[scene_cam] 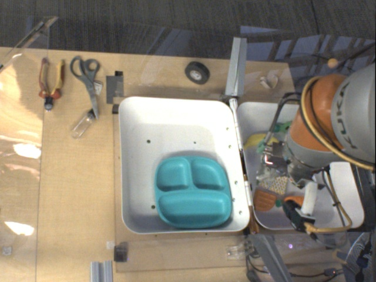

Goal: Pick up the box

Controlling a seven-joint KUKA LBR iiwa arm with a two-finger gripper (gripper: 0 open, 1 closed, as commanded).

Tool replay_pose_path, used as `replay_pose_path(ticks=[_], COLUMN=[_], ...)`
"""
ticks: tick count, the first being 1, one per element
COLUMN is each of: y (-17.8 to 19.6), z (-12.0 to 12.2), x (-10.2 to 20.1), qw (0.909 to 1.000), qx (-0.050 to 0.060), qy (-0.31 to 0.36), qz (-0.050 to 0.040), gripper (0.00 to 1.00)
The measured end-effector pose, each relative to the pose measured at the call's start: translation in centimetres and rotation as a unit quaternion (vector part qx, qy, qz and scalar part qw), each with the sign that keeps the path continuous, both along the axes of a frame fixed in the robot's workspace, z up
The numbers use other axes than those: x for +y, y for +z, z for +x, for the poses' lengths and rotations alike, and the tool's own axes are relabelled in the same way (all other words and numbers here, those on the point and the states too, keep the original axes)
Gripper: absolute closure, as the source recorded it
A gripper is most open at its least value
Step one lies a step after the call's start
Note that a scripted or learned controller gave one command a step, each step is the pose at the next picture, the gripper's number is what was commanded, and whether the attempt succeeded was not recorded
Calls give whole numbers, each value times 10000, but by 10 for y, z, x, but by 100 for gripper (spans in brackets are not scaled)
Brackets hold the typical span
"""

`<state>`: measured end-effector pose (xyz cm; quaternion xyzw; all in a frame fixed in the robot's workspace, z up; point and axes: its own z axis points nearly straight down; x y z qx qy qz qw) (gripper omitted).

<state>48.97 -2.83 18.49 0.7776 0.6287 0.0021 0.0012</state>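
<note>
Camera view is taken from above the bench (70, 204), where two white bins lie side by side. The left bin (135, 157) holds a teal divided tray (192, 191), set toward its near right part and lying flat. The right bin (346, 187) is largely covered by the KUKA arm (335, 116), which is lowered over its left half. Around the wrist several small items are partly seen: a yellow object (256, 140) at the far left of that bin, a speckled piece (274, 184) under the wrist, and an orange item (264, 201) near the bin's near left corner.

A box cannot be made out with certainty; it is judged to lie among the items hidden beneath the wrist in the right bin. The gripper (276, 168) is screened by the wrist and cables, so how wide it stands, and whether anything is held, cannot be told.

For the step in hand, the descent is best kept vertical and centred on the box alone, with the neighbouring items and the bin wall kept clear. A lift should be attempted only once a firm hold on opposite faces is confirmed.

Scissors (88, 78), pliers (50, 81) and a tape roll (197, 72) lie on the bench beyond the bins.
</note>
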Motion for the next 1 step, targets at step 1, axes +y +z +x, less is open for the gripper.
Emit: replay_pose_path(ticks=[1], y=[-1], z=[2], x=[-52], qw=[9921], qx=[13], qy=[-1258], qz=[-1], gripper=[100])
